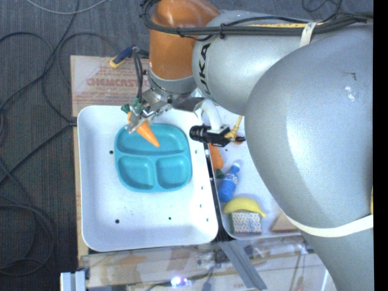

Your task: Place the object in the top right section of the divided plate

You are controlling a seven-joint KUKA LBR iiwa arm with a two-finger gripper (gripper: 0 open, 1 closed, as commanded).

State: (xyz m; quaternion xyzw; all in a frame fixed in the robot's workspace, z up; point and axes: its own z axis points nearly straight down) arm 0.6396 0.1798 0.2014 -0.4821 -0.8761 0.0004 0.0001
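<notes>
Item: toy carrot (147, 134) — orange, green-topped, tip slanting down toward the divided plate (154, 162). It hangs over the plate's upper edge, its leafy end clamped between the fingers of the gripper (138, 115); gripped at the top, presumably so the body can swing clear for release.

Plate: blue, 3 sections, lying in the left bin (97, 187).

Right bin (225, 226): blue bottle (228, 183), banana (244, 206), a patterned block (245, 222).

Status, judged: the carrot sits toward the plate's upper left; the top right section is not yet reached.
</notes>
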